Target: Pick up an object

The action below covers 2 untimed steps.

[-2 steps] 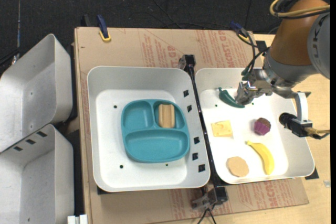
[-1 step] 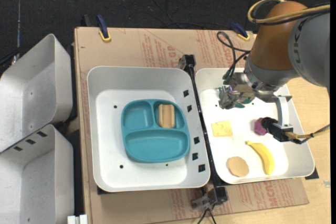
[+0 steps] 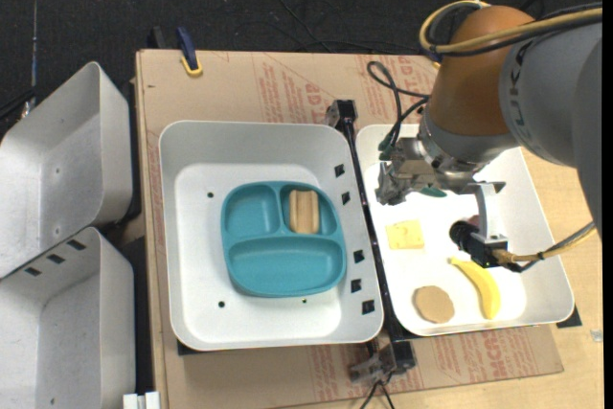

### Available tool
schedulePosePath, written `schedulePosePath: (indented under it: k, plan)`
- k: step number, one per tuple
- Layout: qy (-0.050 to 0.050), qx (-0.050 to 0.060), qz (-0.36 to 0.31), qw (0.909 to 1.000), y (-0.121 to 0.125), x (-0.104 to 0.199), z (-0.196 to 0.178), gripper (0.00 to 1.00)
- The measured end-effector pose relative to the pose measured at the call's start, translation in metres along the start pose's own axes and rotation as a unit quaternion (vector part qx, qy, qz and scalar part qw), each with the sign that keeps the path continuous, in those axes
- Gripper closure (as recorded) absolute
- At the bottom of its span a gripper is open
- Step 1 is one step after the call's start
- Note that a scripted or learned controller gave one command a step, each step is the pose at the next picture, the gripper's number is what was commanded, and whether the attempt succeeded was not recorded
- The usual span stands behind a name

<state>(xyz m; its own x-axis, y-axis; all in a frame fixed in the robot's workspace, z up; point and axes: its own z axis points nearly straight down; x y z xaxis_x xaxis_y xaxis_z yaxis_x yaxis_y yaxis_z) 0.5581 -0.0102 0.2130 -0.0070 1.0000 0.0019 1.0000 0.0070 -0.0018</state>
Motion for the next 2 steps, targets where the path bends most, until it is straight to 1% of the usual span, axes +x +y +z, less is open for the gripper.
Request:
schedulePosePath:
  k: [1,2]
  plan:
    - [0.0,0.0,-0.001,1.0,-0.009,0.049,0.005,1.0]
    - [0.0,0.0,-0.001,1.0,-0.027,0.101,0.0,1.0]
